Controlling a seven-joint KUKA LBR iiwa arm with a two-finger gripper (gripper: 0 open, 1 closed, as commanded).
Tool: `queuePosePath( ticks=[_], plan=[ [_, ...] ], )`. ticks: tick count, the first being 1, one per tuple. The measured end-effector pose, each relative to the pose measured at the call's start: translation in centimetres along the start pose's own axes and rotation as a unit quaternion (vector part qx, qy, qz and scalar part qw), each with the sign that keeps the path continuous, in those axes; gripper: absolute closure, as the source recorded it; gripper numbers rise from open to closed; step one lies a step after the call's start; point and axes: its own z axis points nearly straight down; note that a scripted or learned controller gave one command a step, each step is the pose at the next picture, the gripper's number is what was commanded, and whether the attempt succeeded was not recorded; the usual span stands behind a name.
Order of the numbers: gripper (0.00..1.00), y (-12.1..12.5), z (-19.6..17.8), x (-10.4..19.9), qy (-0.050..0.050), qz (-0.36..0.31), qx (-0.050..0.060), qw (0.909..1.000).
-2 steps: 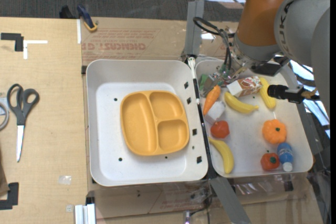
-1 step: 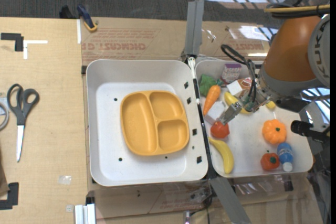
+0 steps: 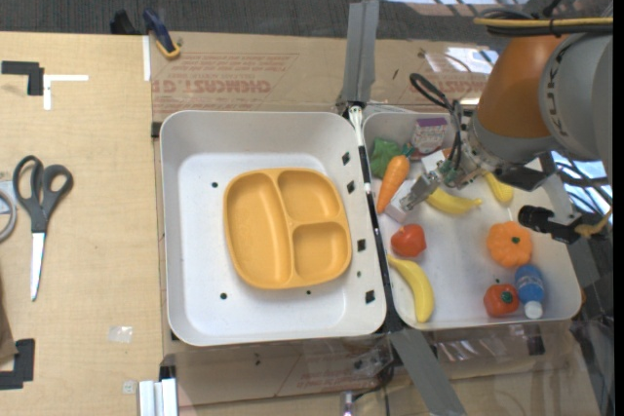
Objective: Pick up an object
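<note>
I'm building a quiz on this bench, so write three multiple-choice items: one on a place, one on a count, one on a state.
1. Where does the yellow three-compartment plastic tray lie?
A left white bin
B right white bin
C wooden bench

2. How many yellow toy bananas are in the right white bin?
A one
B three
C five

3. How is the orange toy carrot placed?
A on the tray
B lying slanted in the bin
C on the scissors

Key: 1 A, the left white bin surrounds it. 2 B, three show. 3 B, it lies slanted by the divider.
</note>
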Motion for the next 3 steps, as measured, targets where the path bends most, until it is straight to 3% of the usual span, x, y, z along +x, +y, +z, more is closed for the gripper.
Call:
queuePosePath(
  ticks=[1, 2, 3],
  plan=[
    [1.00, 0.2, -0.9, -0.1, 0.000, -0.002, 0.000, 1.0000],
    [1.00, 4.1, -15.2, -0.9, 0.003, 0.108, 0.008, 0.9941],
    [1.00, 1.3, 1.3, -2.7, 0.003, 0.145, 0.008, 0.9893]
  ],
)
